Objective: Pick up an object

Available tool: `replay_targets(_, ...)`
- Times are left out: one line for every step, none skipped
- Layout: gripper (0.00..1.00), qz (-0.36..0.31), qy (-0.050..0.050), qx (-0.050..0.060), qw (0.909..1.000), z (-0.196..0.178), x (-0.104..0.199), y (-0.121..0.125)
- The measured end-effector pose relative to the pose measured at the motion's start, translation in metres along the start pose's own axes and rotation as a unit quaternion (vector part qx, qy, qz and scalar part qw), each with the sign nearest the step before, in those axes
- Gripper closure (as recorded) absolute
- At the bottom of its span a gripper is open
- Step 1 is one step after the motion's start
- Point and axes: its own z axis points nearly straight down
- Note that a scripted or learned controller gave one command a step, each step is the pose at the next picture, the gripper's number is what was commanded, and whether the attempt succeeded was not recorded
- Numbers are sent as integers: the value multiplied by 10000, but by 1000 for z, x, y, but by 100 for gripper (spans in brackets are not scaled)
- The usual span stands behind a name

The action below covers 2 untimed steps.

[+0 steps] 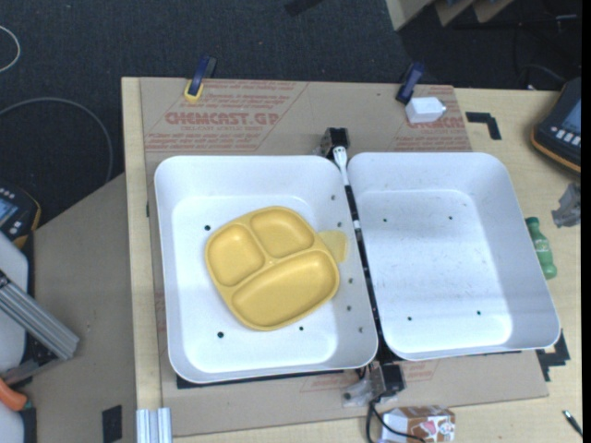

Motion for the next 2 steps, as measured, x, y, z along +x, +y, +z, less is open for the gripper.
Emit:
replay_targets(100,-16,-35,-91,10000,-162,0,57)
replay_targets(100,-26,36,65,10000,-70,101,25)
